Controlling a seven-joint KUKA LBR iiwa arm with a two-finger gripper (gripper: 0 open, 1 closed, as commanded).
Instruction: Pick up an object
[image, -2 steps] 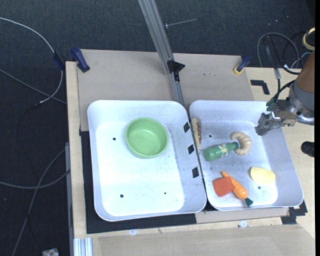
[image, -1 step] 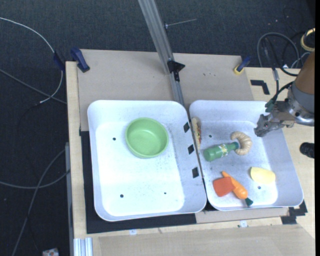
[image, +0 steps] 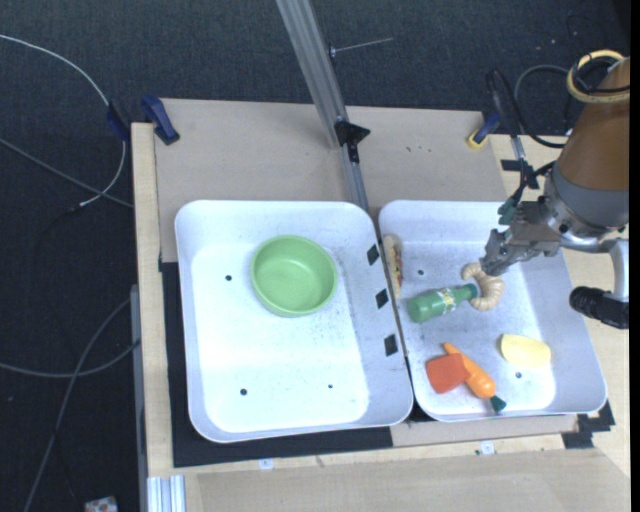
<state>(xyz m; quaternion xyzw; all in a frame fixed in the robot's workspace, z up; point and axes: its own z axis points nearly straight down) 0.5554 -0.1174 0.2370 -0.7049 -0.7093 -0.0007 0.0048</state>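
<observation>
Green bottle (image: 440, 302) with a pale cap lies flat just below-left of the end effector (image: 497, 262), long axis running sideways, cap toward the tan curled piece (image: 487, 287). End effector's opening: cannot tell.

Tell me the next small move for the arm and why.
Probably a short, straight descent: the end effector sits right above the tan curved piece in the right bin, beside the green bottle, with nothing visibly held.
</observation>
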